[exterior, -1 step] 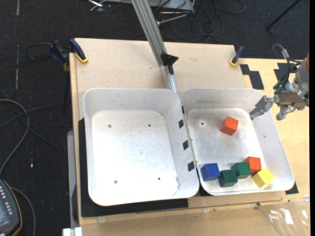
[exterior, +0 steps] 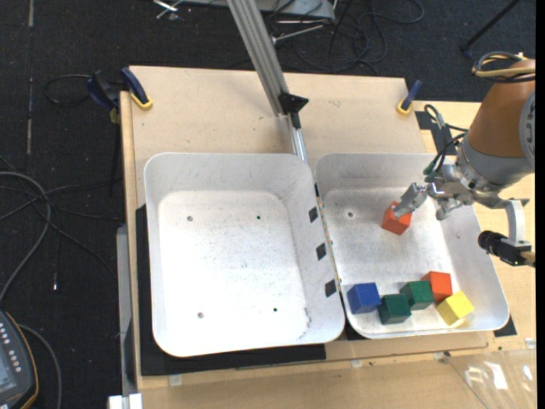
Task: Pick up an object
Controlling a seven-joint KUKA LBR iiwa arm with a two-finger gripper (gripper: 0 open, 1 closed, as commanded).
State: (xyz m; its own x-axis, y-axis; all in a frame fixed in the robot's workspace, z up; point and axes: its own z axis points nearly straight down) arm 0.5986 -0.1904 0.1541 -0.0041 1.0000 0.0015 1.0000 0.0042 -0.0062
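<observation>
An orange-red block (exterior: 396, 220) lies in the middle of the right bin (exterior: 362, 181). My gripper (exterior: 428, 204) hangs just right of and above it, reaching in from the right under the arm's orange band. Its fingers are spread apart, so it is open. The left finger (exterior: 413, 197) touches or nearly touches the block's upper right corner. The block sits outside the gap, with nothing between the fingers.
Along the right bin's front edge lie a blue block (exterior: 364, 296), a dark green block (exterior: 394, 308), a green block (exterior: 418, 293), a red block (exterior: 439, 284) and a yellow block (exterior: 454, 308). The left bin (exterior: 153, 186) adjoins it. A metal pole (exterior: 260, 45) rises behind.
</observation>
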